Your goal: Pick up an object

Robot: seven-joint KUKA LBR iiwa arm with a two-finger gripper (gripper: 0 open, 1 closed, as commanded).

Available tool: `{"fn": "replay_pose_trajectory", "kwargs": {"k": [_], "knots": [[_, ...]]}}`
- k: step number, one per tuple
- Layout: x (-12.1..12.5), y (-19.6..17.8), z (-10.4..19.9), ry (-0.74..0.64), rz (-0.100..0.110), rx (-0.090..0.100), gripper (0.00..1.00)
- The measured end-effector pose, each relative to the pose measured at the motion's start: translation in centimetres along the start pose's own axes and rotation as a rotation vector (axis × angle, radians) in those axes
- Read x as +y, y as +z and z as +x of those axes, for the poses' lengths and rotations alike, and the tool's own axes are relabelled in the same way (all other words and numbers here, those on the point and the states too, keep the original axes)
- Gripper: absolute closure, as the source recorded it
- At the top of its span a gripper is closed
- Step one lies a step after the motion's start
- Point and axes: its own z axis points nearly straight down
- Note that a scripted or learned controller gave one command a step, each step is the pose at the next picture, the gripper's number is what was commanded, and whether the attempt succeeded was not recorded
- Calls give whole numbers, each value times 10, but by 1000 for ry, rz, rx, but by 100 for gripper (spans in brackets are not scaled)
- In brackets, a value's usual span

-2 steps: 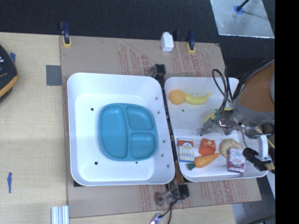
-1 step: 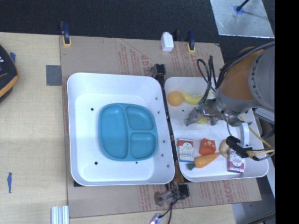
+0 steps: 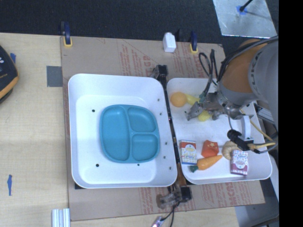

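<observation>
From the camera view, the gripper [image 3: 198,110] sits low in the right bin [image 3: 265,171], near its far left corner, beside a small yellow piece [image 3: 203,117]; whether it is open or closed I cannot tell. A smooth orange ball [image 3: 178,99] lies just beyond it, probably light, hard plastic, and apt to roll; take it across the middle. Along the near edge lie a carton [image 3: 188,152], a tapered toy carrot [image 3: 209,162] and a second carton [image 3: 240,162]. The left bin [image 3: 80,174] holds a glossy blue divided plate [image 3: 129,133].
</observation>
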Motion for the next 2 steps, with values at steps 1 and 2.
{"fn": "replay_pose_trajectory", "kwargs": {"k": [1, 2], "knots": [[0, -10, -1, -3, 1, 0, 100], [0, -10, -1, -3, 1, 0, 0]]}}
